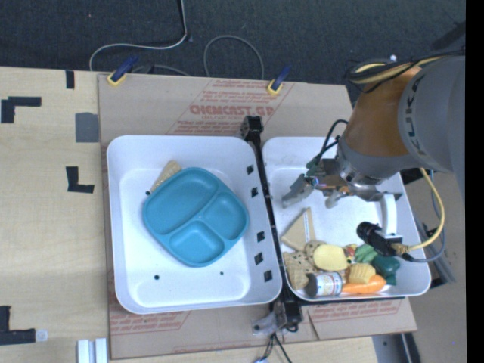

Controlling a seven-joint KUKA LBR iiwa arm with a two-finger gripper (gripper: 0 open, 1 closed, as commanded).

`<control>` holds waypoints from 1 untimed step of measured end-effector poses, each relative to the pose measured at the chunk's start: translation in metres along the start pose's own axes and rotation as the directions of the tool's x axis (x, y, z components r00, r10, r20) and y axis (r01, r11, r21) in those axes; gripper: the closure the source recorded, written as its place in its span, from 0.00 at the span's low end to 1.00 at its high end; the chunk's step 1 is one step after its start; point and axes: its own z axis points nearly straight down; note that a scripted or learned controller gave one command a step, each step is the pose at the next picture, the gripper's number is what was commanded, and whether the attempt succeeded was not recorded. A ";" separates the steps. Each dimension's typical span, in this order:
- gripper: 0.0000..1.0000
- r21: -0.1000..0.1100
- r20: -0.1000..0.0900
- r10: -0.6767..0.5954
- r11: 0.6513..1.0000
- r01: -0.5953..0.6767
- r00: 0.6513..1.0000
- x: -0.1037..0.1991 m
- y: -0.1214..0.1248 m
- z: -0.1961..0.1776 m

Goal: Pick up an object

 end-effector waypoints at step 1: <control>1.00 -0.002 -0.001 -0.002 1.000 0.002 1.000 0.000 0.001 -0.010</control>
